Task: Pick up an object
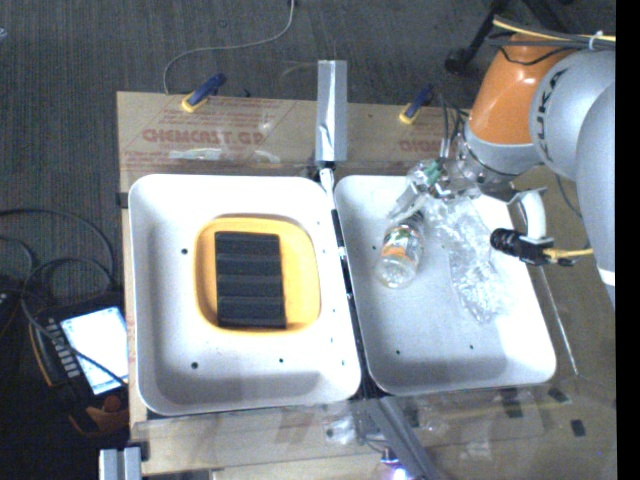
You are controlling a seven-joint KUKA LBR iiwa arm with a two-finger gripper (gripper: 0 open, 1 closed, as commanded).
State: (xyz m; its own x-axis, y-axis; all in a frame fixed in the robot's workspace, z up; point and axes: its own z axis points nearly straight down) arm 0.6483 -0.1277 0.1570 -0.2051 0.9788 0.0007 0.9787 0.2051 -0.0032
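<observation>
Overhead, arm (wrist down), right bin

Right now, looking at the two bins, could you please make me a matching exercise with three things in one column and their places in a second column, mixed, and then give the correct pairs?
Things:
1. yellow tray with black sponge
2. clear plastic bottle
3. crumpled clear wrap

Places:
A. right bin, lying on its left side near the divider
B. left bin, in the middle
C. right bin, to the right of the bottle

Pairs: 1-B, 2-A, 3-C
</observation>
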